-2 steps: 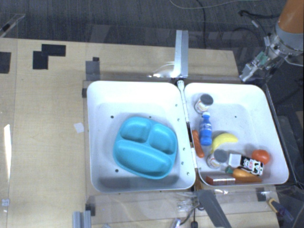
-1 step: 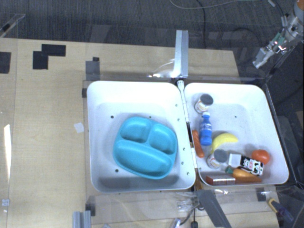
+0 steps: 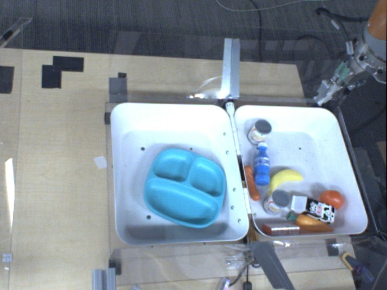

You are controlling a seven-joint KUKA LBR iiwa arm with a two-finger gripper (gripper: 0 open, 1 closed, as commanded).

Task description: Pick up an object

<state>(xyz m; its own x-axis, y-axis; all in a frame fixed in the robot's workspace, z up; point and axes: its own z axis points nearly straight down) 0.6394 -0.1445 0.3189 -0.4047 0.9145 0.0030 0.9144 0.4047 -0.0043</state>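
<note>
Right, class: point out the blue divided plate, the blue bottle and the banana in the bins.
blue divided plate (image 3: 184, 186), camera view, on the central ridge between compartments.
blue bottle (image 3: 262, 169), camera view, mid-body.
banana (image 3: 285, 178), camera view, middle of its curved yellow side.

Blue divided plate (image 3: 184, 186): smooth, glossy plastic. White bins (image 3: 127, 162): matt plastic. Bench (image 3: 54, 180): pale wood, possibly laminate. Upright post (image 3: 231, 68): dull grey metal.

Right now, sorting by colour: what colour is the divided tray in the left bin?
Light blue tray, camera view.
</note>
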